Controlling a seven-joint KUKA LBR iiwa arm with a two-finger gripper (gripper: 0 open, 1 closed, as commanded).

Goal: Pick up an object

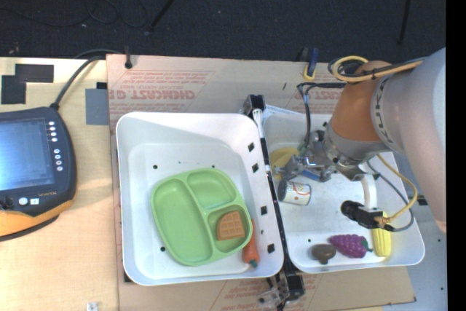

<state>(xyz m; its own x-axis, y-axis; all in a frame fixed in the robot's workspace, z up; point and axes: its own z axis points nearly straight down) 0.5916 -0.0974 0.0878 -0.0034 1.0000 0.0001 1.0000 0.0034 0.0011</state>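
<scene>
My gripper [297,171] is low in the left part of the right bin [408,251], reaching in from the right. Just below it lies a small white can with a dark label [296,192], close to or touching the gripper; a hold on it cannot be made out. A yellow piece [284,155] lies just left of the gripper, by the bin's left wall. Along the front of this bin are a brown lump [322,253], a purple bunch of grapes [349,245] and a yellow corn cob [381,241].
The left bin [145,142] holds a green divided plate [182,218] with a brown toast piece [231,225] in its small compartment. An orange carrot [250,253] lies by the plate's front right edge. A handheld screen unit [33,164] sits at the far left.
</scene>
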